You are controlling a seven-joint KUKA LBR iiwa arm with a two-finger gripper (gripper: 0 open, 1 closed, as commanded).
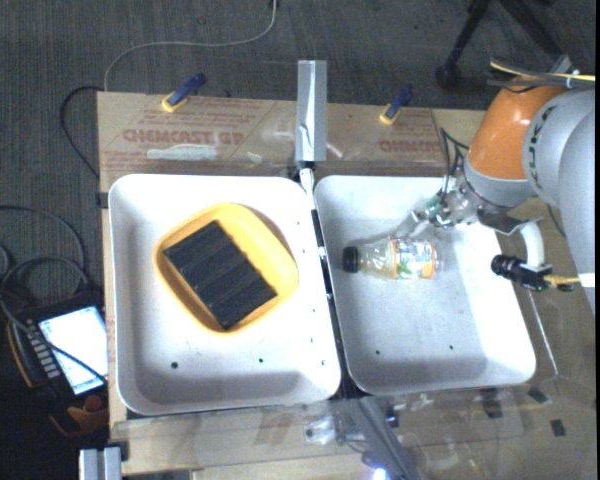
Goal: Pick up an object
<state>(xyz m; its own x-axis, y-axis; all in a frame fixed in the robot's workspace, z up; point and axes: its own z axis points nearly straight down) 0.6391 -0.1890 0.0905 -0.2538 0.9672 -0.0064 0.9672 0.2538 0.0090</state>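
**Inspector:** Start at your gripper (442,211). It sits at the far right of the right bin (500,358), low over the floor, under the orange band of the arm (510,143). I cannot tell from this view whether it is open or closed; the tip is small and cluttered against the white.

**Operator:** Is it holding anything?

**Inspector:** Nothing I can confirm. The bottle (395,259) lies on its side on the floor of that same bin. Your gripper is just beside the bottle's right, far end, and may be touching it; I cannot separate the two at that point.

**Operator:** Which way does the bottle run?

**Inspector:** Its long axis runs left to right, nearly level across the bin, dark cap (351,259) to the left, close to the wall between the bins. So from your tool the bottle's body lies to the left and a little nearer. In my judgement that is what the next move turns on: you must shift left and near to get over the middle of the body, with the closing direction across the long axis, not along it.

**Operator:** And the other bin?

**Inspector:** The left bin (140,368) holds a yellow dish (175,243) with a black pad (220,273) in it, well apart from your tool. The bottle is the nearer candidate.
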